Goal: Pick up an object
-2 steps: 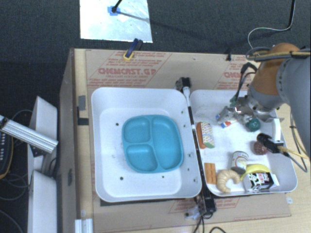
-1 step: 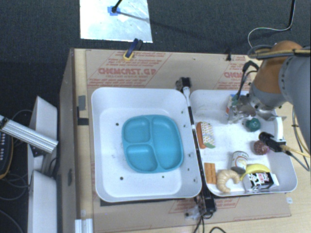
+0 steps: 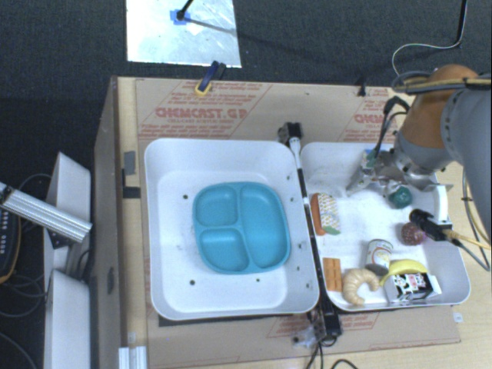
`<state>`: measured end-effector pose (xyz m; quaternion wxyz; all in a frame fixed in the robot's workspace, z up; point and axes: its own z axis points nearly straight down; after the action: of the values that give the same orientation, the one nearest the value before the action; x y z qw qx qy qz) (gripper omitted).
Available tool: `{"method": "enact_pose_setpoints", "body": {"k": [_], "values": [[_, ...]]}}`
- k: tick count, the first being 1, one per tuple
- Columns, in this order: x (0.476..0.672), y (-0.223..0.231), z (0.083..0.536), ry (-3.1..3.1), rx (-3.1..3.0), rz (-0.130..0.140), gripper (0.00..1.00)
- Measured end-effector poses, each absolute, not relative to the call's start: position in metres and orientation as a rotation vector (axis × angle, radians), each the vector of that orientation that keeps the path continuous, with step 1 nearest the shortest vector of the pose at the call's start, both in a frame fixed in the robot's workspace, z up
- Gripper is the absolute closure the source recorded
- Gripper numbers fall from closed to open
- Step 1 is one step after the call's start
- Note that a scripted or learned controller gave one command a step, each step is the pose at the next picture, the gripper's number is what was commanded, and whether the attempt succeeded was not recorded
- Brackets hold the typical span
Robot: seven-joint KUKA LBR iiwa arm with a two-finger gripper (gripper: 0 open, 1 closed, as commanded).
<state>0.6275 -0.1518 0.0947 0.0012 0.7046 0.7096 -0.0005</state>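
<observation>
- The teal ball (image 3: 399,197) is the thing I think the arm is going for. It sits in the right bin (image 3: 338,160), near the back, just beside the gripper (image 3: 374,177).
- In my one camera view, from above, the gripper hangs low over the back part of the right bin. I cannot tell if the claw is open or closed, so I will not guess. I see nothing held in it.
- The other toys are near the front of that bin: a banana (image 3: 405,267), a croissant (image 3: 360,283), a small can (image 3: 378,250), a dark round thing (image 3: 413,233) and a black and white carton (image 3: 413,284). A hot dog (image 3: 317,215) and a pink and green snack (image 3: 330,214) lie by the left wall.
- What could go wrong: I think the ball may roll away if the claw bumps it from the side. It is round and smooth.
- The claw could also come down beside the ball and close on nothing.
- The ball is close to the back wall, so the claw might hit the bin.
- The blue plate (image 3: 241,227) lies in the left bin (image 3: 169,206), well apart from all this.
- Writing: the board (image 3: 254,102) under the bins has red letters. I read "CHEMCAST GP". The carton's print is too small to read.
</observation>
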Motion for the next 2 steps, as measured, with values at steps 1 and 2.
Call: {"method": "enact_pose_setpoints", "body": {"k": [1, 2], "values": [[0.667, -0.172, 0.085, 2.224, 2.215, 0.002, 0.00], [0.668, -0.172, 0.097, 2.227, 2.208, 0.001, 1.00]]}}
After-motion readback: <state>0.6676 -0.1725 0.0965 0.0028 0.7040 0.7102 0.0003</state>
